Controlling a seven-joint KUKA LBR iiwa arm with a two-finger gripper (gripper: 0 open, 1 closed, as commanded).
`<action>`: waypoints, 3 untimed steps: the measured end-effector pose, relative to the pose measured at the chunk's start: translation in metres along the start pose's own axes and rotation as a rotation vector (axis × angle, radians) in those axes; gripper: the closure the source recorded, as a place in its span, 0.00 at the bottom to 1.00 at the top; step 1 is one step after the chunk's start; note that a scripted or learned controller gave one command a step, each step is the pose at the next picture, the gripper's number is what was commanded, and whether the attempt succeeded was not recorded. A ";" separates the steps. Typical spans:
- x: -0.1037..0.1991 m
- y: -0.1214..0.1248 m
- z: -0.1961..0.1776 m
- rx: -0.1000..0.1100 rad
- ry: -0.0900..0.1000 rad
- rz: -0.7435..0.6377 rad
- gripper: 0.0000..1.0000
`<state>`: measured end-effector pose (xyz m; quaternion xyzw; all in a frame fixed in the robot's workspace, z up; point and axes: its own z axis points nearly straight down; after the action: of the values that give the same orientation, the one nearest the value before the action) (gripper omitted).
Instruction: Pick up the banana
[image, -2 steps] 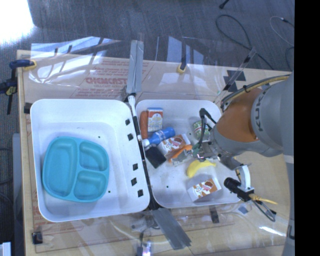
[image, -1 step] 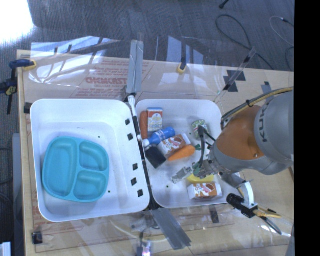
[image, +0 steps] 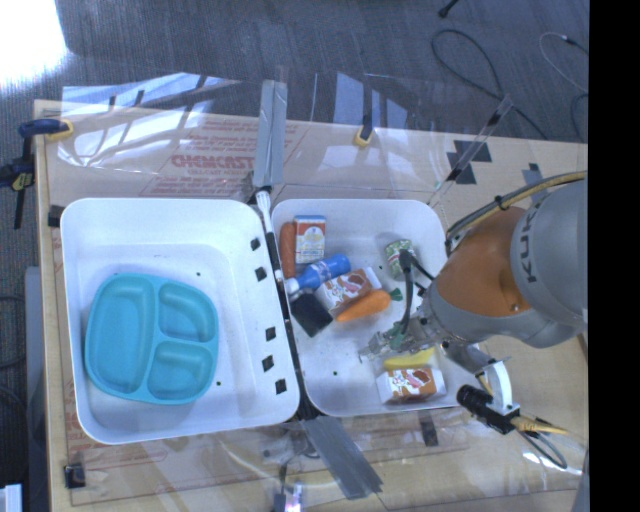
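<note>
**benchwatcher:** Standing by the rig now. Biggest to smallest: the worktop (image: 330, 165) carries two white bins. The left bin (image: 100, 225) has a teal divided tray (image: 150, 338) in it. The right bin (image: 345, 395) is the messy one. The grey arm (image: 540, 270) with its orange band comes in from the right and hangs over that bin's right half. In the clutter there's a juice carton (image: 311, 238) up top, a blue bottle (image: 322, 272) lying on its side, a carrot (image: 362, 306), a black block (image: 311, 315), and a small printed box (image: 411, 384) near the front edge.

**gripgeek:** And the banana?

**benchwatcher:** I think it's the yellow sliver (image: 411, 358) just above that printed box, touching or nearly touching it, right under the wrist. Most of it is hidden, so I'm not certain. The claw (image: 392, 340) sits just beside it, low over the bin floor. Honestly cannot tell if it's open or closed, the wrist blocks it, and I see nothing held.

**gripgeek:** How would you do the grab well?

**benchwatcher:** My guess: straddle the yellow piece across its narrow width, stay off the box beside it, go down slowly and lift straight. The box is so close it could get pinched too or push the banana away.
</note>
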<state>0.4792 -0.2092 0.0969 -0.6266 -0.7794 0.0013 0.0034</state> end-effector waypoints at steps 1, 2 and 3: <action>0.000 0.000 0.000 0.000 0.000 0.000 0.00; -0.008 0.027 -0.090 -0.003 -0.002 -0.134 0.00; -0.001 0.001 -0.091 0.001 0.001 -0.181 0.00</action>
<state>0.4806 -0.2099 0.1883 -0.5537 -0.8327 0.0010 0.0039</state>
